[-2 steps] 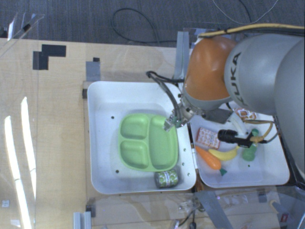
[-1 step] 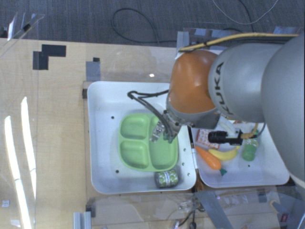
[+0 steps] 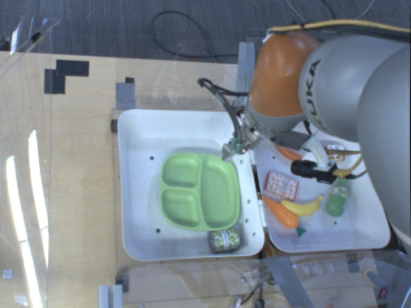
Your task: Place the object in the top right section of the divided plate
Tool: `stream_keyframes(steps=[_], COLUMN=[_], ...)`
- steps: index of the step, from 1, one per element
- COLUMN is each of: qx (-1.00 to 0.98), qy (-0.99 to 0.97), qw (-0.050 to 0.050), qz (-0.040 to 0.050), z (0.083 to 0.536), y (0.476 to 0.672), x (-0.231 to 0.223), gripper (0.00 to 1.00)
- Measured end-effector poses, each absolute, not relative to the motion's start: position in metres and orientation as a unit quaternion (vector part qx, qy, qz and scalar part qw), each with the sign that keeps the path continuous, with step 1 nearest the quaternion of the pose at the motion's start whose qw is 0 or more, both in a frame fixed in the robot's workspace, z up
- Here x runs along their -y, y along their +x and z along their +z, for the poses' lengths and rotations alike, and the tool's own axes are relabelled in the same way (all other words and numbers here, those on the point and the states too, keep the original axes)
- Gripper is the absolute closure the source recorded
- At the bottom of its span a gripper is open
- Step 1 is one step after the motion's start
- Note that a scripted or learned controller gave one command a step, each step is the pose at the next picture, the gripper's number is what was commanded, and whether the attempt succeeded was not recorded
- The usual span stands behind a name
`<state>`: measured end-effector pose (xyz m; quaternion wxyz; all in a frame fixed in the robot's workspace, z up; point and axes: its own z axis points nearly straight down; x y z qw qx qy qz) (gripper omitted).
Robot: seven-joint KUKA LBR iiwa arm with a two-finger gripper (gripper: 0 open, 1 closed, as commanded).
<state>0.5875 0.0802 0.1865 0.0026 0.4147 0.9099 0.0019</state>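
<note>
Gripper parked at the plate's upper right corner

Camera view: the green divided plate (image 3: 200, 191) sits in the middle of the left bin (image 3: 138, 124), two small sections on its left side and one long one on its right. A small can (image 3: 224, 240) lies on its side just below the plate. The gripper (image 3: 232, 147) hangs right over the plate's top right corner, near the bin's right wall. It's too small to see well, so I can't tell how wide it's open or whether it's got anything. The right bin (image 3: 372, 233) has a carrot (image 3: 280, 212) touching a banana (image 3: 303, 206), a red-and-white packet (image 3: 281, 185) just above them, a green bottle (image 3: 336, 197) to the right, and a second carrot (image 3: 289, 153) near the top.
</note>
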Motion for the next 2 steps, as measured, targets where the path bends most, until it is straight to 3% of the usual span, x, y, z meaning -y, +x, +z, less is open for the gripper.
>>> stream_keyframes(steps=[1,2], qx=[-0.911,-0.952], qy=[0.413,0.306], qw=[0.003,0.004], qz=[0.0019,0.0022], z=[0.186,0.187], y=[0.545,0.594], x=[-0.041,-0.074], gripper=[1.0,1.0])
